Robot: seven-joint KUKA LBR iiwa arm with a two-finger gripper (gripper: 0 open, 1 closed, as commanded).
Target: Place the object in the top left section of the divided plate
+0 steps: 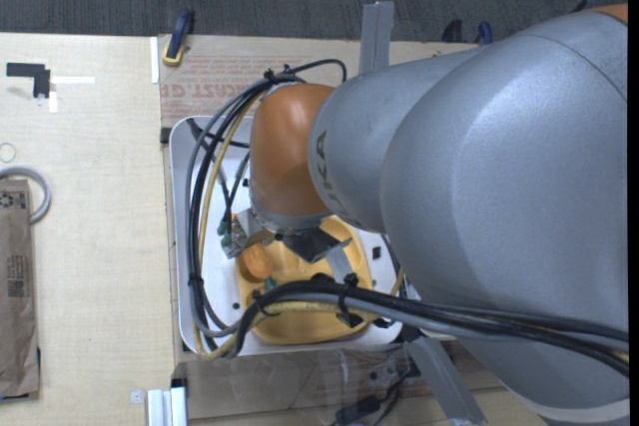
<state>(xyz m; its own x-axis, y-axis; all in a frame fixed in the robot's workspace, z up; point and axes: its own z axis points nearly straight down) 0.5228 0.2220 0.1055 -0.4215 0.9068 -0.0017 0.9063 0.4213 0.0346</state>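
Grey arm (479,205) covers most of the bench; orange band (285,150) sits just above the wrist. White bin (185,214) surrounds the gripper (290,249), which hangs low over the yellow divided plate (300,319). Jaw state: cannot tell, wrist hides it. Small orange object (257,262) lies just left of the gripper, on the plate.

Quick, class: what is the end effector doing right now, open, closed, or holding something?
End effector: cannot be told; the arm and cables cover it, low over the yellow plate beside a small orange object.
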